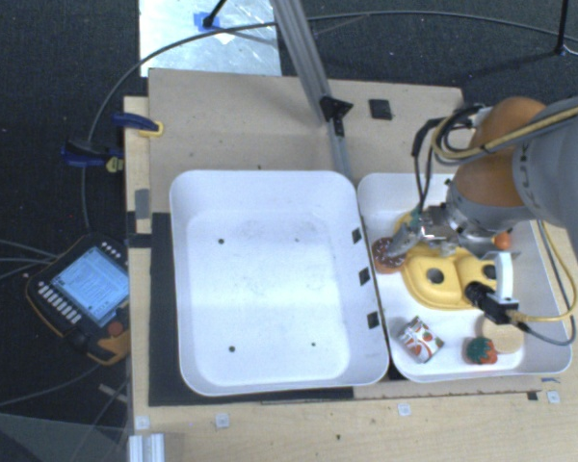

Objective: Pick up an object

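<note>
Even overhead light, white bins [270, 191] slightly glaring, mild softness.

We see the arm [559, 166] as a thick grey rounded casing, smooth and matte. Above the wrist sits a glossy orange band [496, 152], bulging like a dome. Black cables [433, 147] loop along its side, with a yellowish one among them. Lower down, the gripper [414, 231] is a cluster of metal and dark parts, and a white block [504, 279] carries a black plug with a cable trailing off.

objects [445, 282] in right bin [549, 359]
</note>
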Motion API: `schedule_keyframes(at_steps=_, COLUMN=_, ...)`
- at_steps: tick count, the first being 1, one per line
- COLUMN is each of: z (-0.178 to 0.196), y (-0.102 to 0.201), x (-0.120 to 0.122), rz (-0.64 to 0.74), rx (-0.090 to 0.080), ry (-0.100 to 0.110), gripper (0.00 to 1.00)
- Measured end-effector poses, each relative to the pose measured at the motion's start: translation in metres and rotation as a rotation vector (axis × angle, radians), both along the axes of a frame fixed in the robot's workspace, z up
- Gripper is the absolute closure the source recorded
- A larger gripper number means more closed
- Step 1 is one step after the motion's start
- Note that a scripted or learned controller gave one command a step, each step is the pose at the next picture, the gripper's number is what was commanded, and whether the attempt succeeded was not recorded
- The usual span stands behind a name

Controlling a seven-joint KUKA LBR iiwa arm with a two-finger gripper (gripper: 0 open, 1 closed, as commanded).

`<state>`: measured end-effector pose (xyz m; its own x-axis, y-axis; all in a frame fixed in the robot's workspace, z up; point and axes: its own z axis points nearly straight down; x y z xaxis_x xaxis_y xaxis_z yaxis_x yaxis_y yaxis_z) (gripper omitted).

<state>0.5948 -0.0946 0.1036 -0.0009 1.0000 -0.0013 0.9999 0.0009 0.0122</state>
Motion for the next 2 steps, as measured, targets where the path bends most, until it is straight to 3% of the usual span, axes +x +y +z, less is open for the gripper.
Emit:
schedule_keyframes(at_steps=1, z=0.012, y=0.002, x=0.003, rz=0.002, rx=0.001, ry=-0.007, gripper=1.0)
schedule_keyframes(at_steps=2, z=0.073, y=-0.007, x=0.006, rz=0.002, rx=0.0, ry=0.005, gripper=1.0)
